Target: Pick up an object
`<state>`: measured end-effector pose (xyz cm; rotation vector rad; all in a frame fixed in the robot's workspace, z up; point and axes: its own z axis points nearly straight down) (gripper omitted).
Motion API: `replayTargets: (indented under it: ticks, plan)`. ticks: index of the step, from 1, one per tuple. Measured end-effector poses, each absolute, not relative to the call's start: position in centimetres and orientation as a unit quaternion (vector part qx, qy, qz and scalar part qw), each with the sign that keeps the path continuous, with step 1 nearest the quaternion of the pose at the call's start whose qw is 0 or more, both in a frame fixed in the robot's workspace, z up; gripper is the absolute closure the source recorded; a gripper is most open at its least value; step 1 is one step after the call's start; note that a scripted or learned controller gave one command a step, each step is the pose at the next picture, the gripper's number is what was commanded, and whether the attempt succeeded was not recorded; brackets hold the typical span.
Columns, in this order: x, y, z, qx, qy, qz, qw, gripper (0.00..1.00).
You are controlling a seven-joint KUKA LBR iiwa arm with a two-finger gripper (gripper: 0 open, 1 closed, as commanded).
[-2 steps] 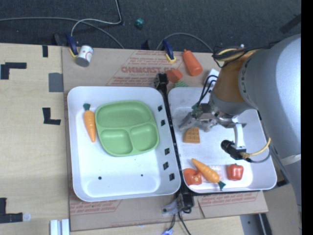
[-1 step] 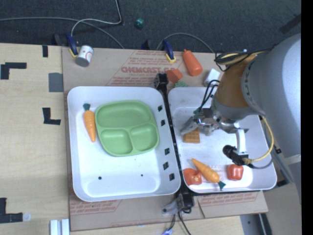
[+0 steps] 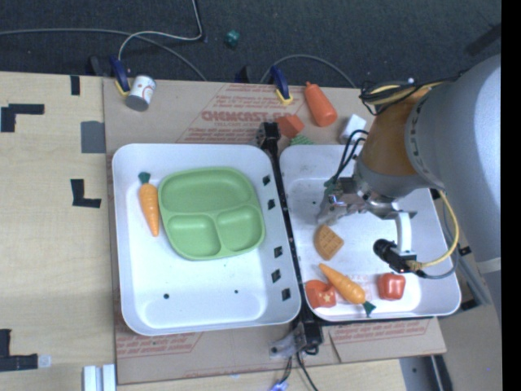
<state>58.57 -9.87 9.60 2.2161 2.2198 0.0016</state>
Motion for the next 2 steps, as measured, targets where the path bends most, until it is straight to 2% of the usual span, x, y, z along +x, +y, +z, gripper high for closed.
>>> replayTargets:
  ticks: [1, 2]
  plan:
    - [58.6, -9.9, 9.6, 0.707, 0.708, 0.0005, 0.002, 0.0]
    - [54.4, -10.1, 8.7, 0.707, 0.707, 0.0013, 0.003, 0.0]
